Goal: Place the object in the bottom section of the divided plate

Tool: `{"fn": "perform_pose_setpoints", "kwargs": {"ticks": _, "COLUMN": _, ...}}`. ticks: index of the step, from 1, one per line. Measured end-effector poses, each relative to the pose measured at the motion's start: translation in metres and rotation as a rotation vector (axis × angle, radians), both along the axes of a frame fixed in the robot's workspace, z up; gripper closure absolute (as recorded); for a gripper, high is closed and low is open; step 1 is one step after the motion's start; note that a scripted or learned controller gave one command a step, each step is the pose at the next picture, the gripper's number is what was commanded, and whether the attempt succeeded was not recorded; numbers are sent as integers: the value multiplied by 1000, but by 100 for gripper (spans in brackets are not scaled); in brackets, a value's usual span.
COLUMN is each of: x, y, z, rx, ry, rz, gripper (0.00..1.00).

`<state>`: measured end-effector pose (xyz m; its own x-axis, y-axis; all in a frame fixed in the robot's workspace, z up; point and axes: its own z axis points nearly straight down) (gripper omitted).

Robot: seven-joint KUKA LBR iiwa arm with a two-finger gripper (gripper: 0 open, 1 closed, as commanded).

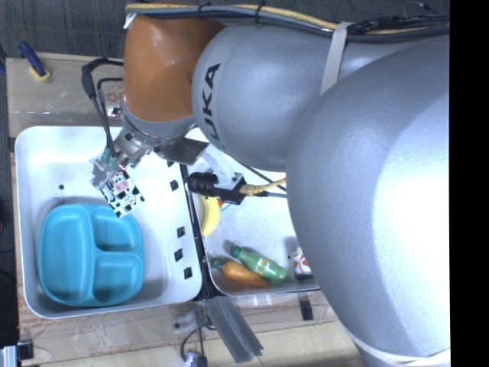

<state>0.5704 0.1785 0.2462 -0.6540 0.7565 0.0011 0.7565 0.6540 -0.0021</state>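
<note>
Nearest, the blue divided plate is seen lying in the left bin, its three sections unfilled. Just beyond its upper rim the gripper is poised, checkered markers showing on its body; whether anything is held cannot be told. In the right bin a green bottle, an orange carrot-like piece and a yellow banana are gathered, probably light, stiff, smooth plastic, best taken across the narrow middle.
</note>
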Motion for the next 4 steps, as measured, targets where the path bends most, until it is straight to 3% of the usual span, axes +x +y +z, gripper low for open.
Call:
{"fn": "perform_pose_setpoints", "kwargs": {"ticks": 1, "x": -60, "y": 30, "z": 2, "rx": -1, "ry": 1, "rz": 85, "gripper": 100}}
{"fn": "perform_pose_setpoints", "kwargs": {"ticks": 2, "x": -59, "y": 30, "z": 2, "rx": -1, "ry": 0, "rz": 85, "gripper": 0}}
{"fn": "perform_pose_setpoints", "kwargs": {"ticks": 3, "x": -95, "y": -17, "z": -73, "rx": -2, "ry": 3, "rz": -245, "gripper": 0}}
{"fn": "perform_pose_setpoints", "kwargs": {"ticks": 4, "x": -95, "y": -17, "z": -73, "rx": -2, "ry": 2, "rz": -245, "gripper": 0}}
